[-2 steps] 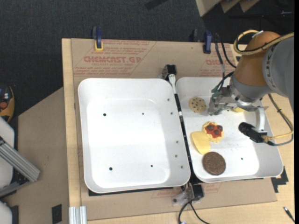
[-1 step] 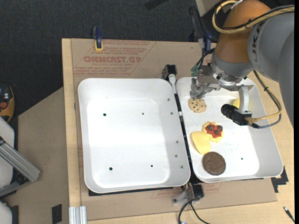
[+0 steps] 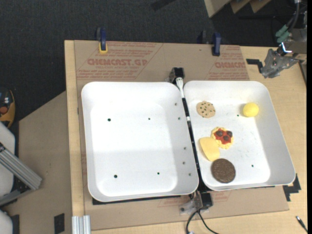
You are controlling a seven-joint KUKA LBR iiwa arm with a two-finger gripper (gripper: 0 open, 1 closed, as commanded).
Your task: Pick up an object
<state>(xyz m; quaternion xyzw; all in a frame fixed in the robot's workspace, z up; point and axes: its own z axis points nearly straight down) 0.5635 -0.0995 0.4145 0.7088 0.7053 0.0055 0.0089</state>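
Bench holds two bins clamped side by side, all five items in the right bin point(image 3: 273, 130) (cookie point(image 3: 205, 109), ball point(image 3: 250, 110) easiest), gripper point(image 3: 275, 65) parked beyond its far corner clear of my view, finger state unreadable.

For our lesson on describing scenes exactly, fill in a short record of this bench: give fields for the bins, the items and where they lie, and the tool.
bins: left bin and right bin, side by side
cookie: right bin, upper left
yellow ball: right bin, upper right
pizza piece: right bin, middle
cheese wedge: touching the pizza piece's lower left
brown disc: right bin, near front edge
tool: beyond the right bin's far corner, above the bench
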